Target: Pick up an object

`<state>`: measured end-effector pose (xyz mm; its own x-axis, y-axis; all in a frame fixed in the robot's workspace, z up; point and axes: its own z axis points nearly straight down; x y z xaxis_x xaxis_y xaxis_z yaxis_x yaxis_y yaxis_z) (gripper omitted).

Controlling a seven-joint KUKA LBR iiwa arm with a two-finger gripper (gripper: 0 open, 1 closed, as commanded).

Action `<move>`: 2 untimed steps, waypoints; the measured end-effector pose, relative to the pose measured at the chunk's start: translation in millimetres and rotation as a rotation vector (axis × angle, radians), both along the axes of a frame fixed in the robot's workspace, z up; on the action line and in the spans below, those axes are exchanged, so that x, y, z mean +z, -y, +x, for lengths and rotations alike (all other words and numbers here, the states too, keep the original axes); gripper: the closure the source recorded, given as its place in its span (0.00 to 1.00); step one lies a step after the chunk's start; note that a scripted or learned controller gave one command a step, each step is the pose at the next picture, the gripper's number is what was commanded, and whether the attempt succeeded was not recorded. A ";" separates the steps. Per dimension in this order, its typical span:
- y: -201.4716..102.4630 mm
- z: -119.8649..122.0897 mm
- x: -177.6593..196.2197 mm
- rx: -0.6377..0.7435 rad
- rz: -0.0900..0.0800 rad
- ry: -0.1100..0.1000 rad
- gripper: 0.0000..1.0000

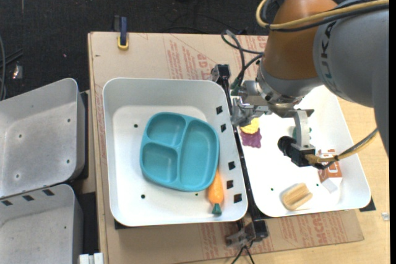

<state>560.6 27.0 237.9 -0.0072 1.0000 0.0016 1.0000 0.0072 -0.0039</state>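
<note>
Since the gripper (247, 109) hangs over the left edge of the right bin (272, 202), the nearest thing to pick is the yellow-and-purple toy (251, 133). It lies just below the gripper in the view, close against the wall between the bins. Whether the gripper is open or closed I cannot tell (the wrist crowds it), and nothing shows as held. The tan block (296, 196) lies well apart, toward the bin's front.

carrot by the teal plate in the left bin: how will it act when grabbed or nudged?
The carrot is tapered and rounded, so it would probably roll or pivot if nudged. It looks like a small toy, likely light and stiff. It lies against the divided plate near the bin wall, which may crowd a grasp.
</note>
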 end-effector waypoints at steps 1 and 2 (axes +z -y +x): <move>-42.6 -14.1 3.2 0.000 0.000 0.002 1.00; -39.6 -13.6 3.3 -0.006 -0.002 0.003 0.00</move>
